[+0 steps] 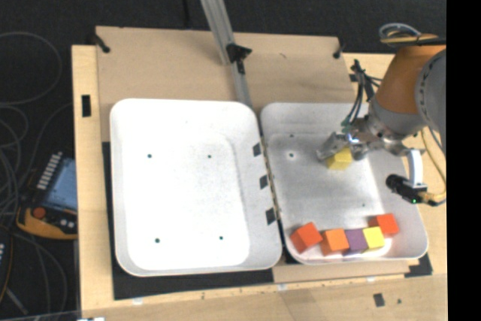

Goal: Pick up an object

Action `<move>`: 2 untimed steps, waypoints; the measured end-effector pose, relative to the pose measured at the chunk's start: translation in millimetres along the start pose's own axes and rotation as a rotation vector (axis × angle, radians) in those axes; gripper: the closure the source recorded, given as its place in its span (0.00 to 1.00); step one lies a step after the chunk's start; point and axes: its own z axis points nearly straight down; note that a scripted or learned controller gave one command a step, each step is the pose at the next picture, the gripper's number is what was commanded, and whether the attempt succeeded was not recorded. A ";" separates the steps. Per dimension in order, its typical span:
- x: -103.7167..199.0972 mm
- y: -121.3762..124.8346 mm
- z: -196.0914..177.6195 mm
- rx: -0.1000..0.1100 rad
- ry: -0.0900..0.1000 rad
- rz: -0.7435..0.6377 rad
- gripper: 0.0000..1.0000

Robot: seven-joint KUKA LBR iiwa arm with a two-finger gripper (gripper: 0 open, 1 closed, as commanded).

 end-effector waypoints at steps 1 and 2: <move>44.3 9.5 -37.0 -0.004 -0.002 -0.006 0.00; 41.9 -5.3 -3.2 -0.006 -0.006 -0.001 0.00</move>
